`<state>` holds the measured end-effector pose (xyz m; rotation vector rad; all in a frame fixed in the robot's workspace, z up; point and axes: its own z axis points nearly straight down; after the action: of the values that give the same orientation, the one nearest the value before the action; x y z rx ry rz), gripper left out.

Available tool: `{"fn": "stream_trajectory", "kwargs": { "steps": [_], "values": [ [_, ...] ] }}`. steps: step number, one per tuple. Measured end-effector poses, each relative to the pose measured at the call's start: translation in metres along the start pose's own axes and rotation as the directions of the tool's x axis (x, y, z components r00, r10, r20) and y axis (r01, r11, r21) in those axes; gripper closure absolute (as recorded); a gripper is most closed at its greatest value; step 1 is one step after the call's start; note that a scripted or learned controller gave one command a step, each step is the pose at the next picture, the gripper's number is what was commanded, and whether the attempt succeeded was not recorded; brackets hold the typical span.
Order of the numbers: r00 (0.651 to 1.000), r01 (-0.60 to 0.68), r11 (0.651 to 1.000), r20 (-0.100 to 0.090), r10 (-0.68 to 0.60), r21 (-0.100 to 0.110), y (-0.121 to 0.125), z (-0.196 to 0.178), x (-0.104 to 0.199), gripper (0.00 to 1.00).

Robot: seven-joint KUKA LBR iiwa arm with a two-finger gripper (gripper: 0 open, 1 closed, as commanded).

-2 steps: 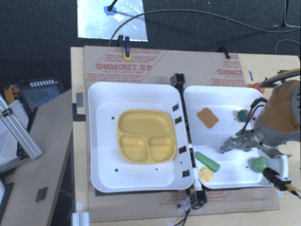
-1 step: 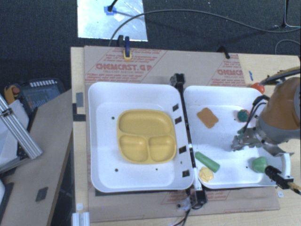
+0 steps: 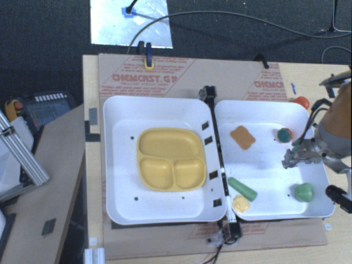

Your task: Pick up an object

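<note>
Two white bins are sitting side by side on the bench. The left bin (image 3: 118, 202) is holding a yellow divided tray (image 3: 169, 158), lying flat near its middle.

The right bin (image 3: 258, 110) is carrying several small things. An orange flat piece (image 3: 242, 137) is lying toward the upper left. A small teal ball (image 3: 284, 135) is resting near the upper right. A green cylinder (image 3: 242, 188) is lying slanted at the lower left, with a pale yellow lump (image 3: 240, 203) just beside it against the front wall. A green round piece (image 3: 303, 191) is sitting at the lower right.

The arm (image 3: 335, 122) is reaching in from the right. The gripper (image 3: 291, 159) is hanging over the right part of the right bin, between the teal ball and the green round piece, apart from both. Cannot tell how the tool is set; it is too small and dark. Nothing is showing in its grasp.
</note>
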<state>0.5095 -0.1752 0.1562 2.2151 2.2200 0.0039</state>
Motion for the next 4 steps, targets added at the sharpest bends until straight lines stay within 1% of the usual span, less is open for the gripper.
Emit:
{"fn": "stream_trajectory", "kwargs": {
  "steps": [1,2,3,4],
  "values": [
    [1.0,0.002,1.0,0.0,-0.002,0.0,0.002,-0.053,-0.001,1.0],
    [1.0,0.008,1.0,-0.003,-0.008,0.001,0.021,-0.064,0.053,1.0],
    [1.0,0.007,1.0,-0.003,-0.007,0.002,0.041,-0.061,0.106,1.0],
    [1.0,0.008,1.0,-0.004,-0.008,0.004,0.05,-0.053,0.16,1.0]
  ]
}}
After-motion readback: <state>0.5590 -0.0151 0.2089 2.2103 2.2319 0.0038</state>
